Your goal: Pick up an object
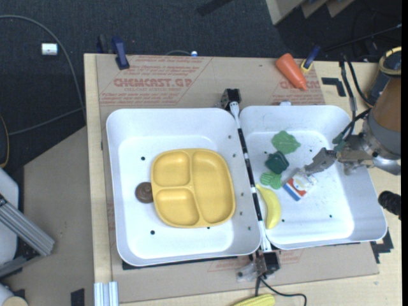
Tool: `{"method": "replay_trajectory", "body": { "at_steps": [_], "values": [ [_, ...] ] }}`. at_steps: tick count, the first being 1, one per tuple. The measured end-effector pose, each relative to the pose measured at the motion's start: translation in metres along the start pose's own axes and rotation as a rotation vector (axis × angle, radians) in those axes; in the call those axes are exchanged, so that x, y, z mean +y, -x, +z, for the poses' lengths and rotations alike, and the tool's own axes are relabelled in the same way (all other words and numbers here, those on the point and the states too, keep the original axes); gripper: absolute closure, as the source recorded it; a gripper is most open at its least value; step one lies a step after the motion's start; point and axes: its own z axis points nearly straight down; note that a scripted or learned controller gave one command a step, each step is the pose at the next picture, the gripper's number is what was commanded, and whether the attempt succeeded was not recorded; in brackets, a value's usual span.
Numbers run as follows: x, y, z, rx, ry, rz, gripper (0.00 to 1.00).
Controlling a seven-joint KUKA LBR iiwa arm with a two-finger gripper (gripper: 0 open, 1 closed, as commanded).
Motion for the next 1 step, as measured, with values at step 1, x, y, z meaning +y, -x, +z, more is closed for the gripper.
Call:
{"method": "replay_trajectory", "body": {
  "at_steps": [1],
  "values": [
    [0.0133, -0.0176, 0.0946, 0.001, -0.003, 0.0, 0.0]
  ]
}}
